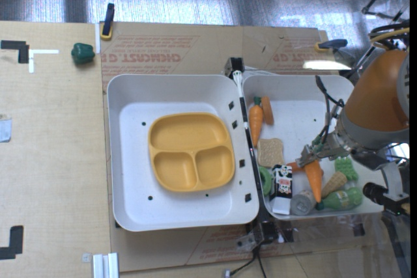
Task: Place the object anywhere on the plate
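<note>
the arm (378, 91) comes in from the right and hangs low over the right bin (296, 91), orange band bulking over the bin's right rim, and the gripper (311, 156) sits down among the clutter, its tip right at the top of a carrot (314, 180) that lies pointing toward the near edge. whether the fingers are parted or closed, i cannot tell; the carrot touches the tip but i cannot see it between them. it's crowded around that spot: a milk carton (283, 180) just to the left, a slice of bread (271, 152) above that, an ice cream cone (334, 183) just to the right, a green bottle (342, 199) along the near wall, a grey can (301, 204) in the near corner area. a second carrot (256, 122) leans against the left wall of this bin, close to the divide. the far half of the right bin floor is bare white, that's where the free room is. over in the left bin (124, 159) the yellow plate (191, 152) lies flat in the middle, three compartments, white floor open all round it, well clear of every wall. out on the bench, a green object (83, 53) sits far left.
</note>
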Controlling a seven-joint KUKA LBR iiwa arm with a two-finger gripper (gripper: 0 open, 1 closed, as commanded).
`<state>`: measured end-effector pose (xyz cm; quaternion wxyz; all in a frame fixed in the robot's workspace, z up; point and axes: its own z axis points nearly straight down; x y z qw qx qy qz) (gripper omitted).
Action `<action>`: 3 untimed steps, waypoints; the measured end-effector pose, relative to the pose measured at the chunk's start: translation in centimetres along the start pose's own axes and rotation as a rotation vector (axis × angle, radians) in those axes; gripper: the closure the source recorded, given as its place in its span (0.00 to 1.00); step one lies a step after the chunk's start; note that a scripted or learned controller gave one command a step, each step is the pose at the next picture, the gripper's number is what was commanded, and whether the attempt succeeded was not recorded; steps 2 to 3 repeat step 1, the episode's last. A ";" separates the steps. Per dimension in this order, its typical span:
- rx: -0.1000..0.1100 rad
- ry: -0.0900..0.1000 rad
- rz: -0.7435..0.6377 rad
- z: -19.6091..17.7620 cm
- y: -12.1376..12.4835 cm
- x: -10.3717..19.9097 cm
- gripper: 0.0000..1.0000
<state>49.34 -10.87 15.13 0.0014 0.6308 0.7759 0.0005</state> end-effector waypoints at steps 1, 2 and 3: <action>0.000 0.000 0.000 0.0 0.0 0.0 0.00; 0.000 0.000 0.000 0.0 0.0 0.0 0.00; 0.000 0.000 0.000 0.0 0.0 0.0 0.00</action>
